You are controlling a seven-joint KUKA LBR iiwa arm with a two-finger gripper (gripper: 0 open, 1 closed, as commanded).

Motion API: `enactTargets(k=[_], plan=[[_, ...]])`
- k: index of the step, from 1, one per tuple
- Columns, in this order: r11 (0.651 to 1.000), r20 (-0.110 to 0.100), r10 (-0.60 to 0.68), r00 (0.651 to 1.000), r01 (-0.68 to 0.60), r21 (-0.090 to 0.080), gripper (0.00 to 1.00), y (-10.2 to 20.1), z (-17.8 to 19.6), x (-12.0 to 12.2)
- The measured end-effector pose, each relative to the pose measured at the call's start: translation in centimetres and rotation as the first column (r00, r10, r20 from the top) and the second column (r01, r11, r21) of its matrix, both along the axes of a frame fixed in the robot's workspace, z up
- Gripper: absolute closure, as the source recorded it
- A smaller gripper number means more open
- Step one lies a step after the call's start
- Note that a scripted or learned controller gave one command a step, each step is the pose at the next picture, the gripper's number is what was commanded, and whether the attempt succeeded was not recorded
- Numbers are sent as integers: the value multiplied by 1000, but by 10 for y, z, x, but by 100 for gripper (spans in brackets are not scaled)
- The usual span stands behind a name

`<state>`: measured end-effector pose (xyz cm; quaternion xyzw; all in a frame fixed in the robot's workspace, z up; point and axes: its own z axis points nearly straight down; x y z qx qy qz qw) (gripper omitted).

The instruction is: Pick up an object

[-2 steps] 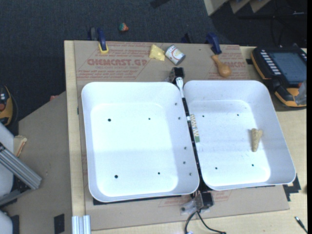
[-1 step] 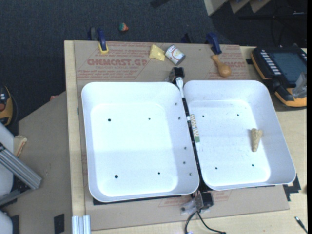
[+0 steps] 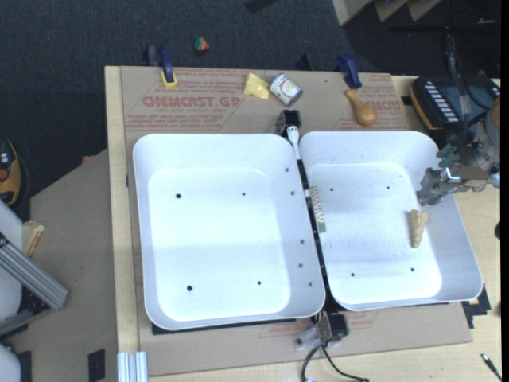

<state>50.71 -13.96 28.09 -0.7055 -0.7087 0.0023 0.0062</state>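
Both white bins (image 3: 151,213) held little; one tan cone (image 3: 417,228) lay near the right bin's right edge. Just above it, the gripper (image 3: 433,186) held nothing; fingers too blurry to tell. Picking remained.

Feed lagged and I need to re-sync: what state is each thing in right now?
Gripper: over the right bin's far right edge, holding nothing visible.
Tan cone: lying loose in the right bin, apart from the gripper.
Left bin: flat on the bench.
Wooden spoon: lying on the board behind the bins.
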Motion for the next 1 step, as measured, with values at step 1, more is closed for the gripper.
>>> enactTargets(k=[1], plan=[[1000, 18, -12, 1000, 12, -13, 100, -90, 32, 13]])
